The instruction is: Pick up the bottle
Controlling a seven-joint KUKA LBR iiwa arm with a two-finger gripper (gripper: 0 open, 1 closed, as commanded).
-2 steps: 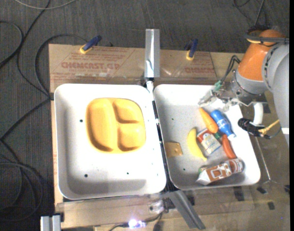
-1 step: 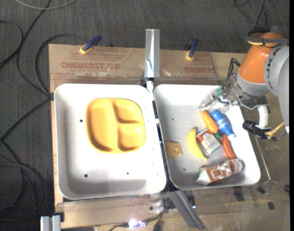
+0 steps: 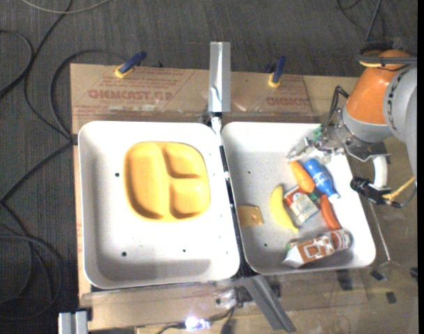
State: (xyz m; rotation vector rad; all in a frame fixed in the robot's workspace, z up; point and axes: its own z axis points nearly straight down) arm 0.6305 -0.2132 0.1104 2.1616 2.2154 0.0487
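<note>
1. Your gripper sits over the right bin's top-right corner, metal fingers spread apart with nothing between them.
2. It hangs just above the upper end of the blue bottle; you can't tell contact from this angle.
3. Bottle lies tilted in the right bin, touching the orange carrot on its left.
4. Below it you see a small packet, yellow banana and a carton.
5. Left bin holds the yellow tray.
</note>
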